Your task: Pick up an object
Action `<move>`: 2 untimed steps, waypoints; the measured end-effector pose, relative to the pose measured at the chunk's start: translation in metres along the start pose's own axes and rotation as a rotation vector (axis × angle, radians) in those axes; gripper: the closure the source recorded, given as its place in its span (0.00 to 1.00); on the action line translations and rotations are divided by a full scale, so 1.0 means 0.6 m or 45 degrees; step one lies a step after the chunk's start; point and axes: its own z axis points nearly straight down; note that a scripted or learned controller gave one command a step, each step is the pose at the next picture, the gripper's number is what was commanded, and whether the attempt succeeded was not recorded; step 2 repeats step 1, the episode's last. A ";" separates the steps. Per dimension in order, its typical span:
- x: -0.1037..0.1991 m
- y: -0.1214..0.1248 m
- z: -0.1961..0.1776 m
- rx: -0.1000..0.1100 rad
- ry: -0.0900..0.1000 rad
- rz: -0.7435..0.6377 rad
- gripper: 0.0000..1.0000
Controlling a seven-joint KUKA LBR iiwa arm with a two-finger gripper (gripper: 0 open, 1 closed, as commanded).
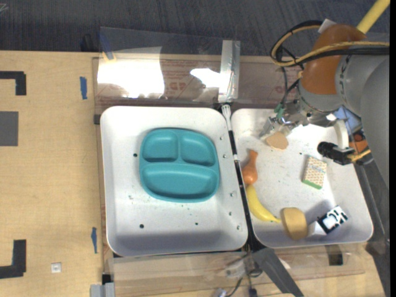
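While the fingers (279, 120) hover, grip unclear, a tan block (277, 141) lies just below them in the right bin (362, 228)

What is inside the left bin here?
The left bin holds a teal divided plate lying flat at its middle, three compartments facing up with nothing in them. Small dark specks dot the floor around it. Whatever lies under the plate is covered.

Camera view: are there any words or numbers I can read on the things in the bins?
None can be read.
Small black block with white marks, right bin: marks too blurred to read.
Patterned cream card, right bin: dotted print, no letters to make out.
Clear plastic sheet behind the bins: faint reddish print, too blurred to read.
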 end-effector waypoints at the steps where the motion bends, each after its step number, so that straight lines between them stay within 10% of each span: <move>1: 0.126 0.025 -0.149 0.001 0.004 0.281 1.00; 2: 0.126 0.025 -0.149 0.001 0.004 0.281 1.00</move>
